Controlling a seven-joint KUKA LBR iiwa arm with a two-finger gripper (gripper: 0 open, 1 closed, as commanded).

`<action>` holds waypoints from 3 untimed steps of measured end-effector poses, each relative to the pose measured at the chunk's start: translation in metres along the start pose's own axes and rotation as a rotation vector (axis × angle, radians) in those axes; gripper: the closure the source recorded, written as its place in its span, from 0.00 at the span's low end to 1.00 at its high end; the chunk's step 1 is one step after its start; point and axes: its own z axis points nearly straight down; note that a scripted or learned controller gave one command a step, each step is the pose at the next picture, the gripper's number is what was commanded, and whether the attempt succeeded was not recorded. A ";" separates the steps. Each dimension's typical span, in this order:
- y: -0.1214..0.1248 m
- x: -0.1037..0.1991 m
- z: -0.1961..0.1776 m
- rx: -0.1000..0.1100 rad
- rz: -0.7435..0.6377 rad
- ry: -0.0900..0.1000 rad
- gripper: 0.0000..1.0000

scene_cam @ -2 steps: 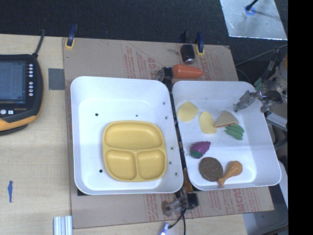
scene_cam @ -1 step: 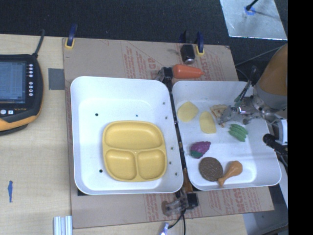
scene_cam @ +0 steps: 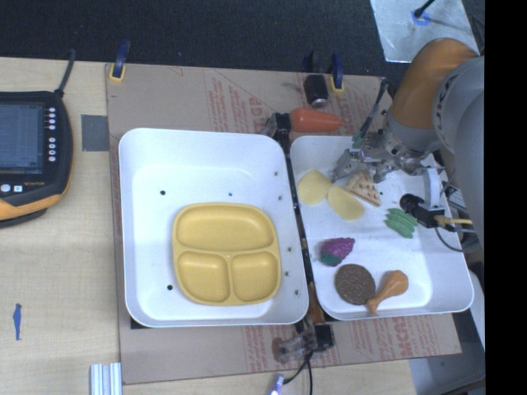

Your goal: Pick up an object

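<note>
Camera view: drumstick [scene_cam: 387, 289] lengthwise lower-left to upper-right.

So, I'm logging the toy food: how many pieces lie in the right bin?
6 visible: pale yellow slices, pizza wedge by the gripper, green piece, purple piece, brown patty, drumstick. The arm may hide more.

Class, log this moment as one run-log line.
arm: over right bin | pincer: at pizza slice | left bin: yellow tray
</note>
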 end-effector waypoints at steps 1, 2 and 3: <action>0.000 -0.020 0.000 -0.002 0.004 0.000 0.00; 0.000 -0.020 -0.011 -0.001 0.001 0.000 1.00; 0.000 0.067 -0.101 -0.002 0.002 0.002 1.00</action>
